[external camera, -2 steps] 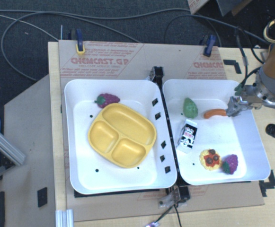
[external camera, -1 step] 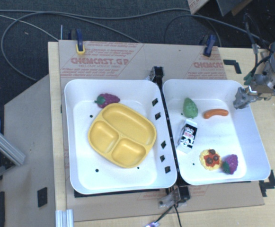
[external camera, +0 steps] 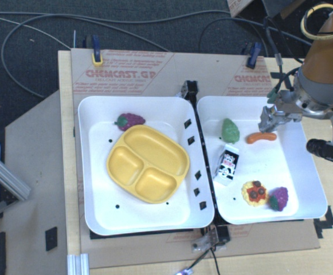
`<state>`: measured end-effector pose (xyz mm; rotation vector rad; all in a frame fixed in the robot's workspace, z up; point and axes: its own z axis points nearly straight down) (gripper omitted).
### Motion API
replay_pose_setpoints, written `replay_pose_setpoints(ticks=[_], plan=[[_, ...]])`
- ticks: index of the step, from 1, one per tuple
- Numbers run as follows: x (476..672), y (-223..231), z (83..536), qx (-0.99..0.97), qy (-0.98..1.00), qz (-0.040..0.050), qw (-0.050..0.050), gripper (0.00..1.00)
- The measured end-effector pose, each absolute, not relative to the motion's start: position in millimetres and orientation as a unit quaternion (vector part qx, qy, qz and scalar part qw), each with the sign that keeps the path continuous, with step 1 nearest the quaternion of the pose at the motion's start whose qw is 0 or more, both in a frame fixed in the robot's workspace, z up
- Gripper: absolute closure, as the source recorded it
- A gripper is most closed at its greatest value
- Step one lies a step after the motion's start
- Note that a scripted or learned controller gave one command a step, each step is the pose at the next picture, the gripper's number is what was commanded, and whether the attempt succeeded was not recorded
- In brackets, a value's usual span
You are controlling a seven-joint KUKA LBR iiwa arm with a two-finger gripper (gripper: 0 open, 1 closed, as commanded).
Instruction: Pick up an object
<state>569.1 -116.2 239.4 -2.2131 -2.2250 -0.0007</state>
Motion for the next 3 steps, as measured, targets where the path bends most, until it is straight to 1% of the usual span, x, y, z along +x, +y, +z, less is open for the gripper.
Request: replay_pose_setpoints(ticks=[1,2,3], plan=[[588.8,-58.1,241.0,-0.705,-0.710,-0.0015,0.000,1.00],[589.7,-0.9,242.9,-0.705,-0.709,-0.0011,0.000,1.00],[602.6,62.3,237.5,-0.705,-0.709,-0.0013,0.000,1.00]])
